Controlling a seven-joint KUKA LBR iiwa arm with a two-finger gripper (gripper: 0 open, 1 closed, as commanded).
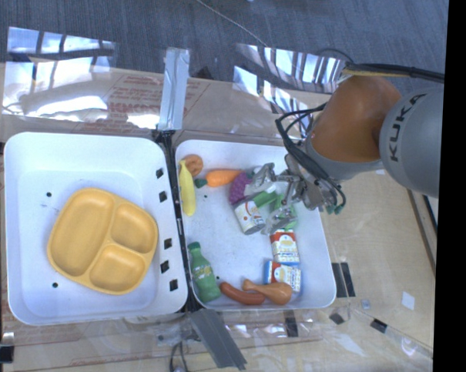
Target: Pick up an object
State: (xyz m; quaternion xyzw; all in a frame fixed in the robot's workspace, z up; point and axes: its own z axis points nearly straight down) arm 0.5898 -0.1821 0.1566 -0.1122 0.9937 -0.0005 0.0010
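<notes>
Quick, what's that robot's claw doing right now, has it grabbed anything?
Gripper: low in the right bin, among the toy groceries right by the small can; whether it grips anything cannot be told.

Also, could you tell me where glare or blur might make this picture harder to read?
Camera view: strong glare on the shiny foil strips behind the two white bins; the gripper is blurred over the small white can; the yellow divided plastic tray is evenly lit and sharp.
</notes>
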